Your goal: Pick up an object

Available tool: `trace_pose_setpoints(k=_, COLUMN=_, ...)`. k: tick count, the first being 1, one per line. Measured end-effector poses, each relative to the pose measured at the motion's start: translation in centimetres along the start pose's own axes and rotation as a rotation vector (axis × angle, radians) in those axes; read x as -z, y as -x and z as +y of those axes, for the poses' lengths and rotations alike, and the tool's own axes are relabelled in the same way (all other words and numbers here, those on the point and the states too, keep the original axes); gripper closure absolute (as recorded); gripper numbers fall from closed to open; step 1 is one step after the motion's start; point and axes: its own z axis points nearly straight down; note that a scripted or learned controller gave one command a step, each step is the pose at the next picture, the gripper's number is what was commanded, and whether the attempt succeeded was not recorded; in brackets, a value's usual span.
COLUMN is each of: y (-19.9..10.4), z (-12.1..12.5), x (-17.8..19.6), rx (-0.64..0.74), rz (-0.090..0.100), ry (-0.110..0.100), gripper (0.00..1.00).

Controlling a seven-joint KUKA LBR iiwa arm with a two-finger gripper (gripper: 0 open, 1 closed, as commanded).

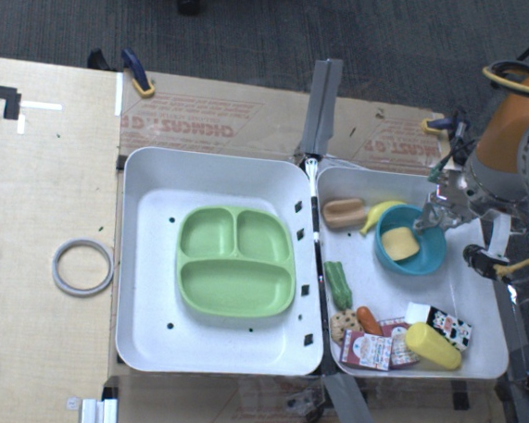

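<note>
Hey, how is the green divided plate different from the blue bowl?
The green divided plastic plate is flat, roughly rectangular and has three compartments; the round blue bowl is deeper, smaller and undivided. The plate holds nothing and lies in the left white bin; the bowl holds a pale yellow piece in the right white bin.

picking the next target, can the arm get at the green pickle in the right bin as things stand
Probably yes. The pickle lies flat near the right bin's left wall with nothing on top of it. The claw hangs over the blue bowl. The wall alongside may crowd one finger.
</note>
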Motion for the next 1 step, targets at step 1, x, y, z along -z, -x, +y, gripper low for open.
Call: trace_pose_setpoints(k=1, y=-4.47, z=-3.6, x=3.31, rx=0.043, rz=0.015, ry=0.022, gripper=1.0)
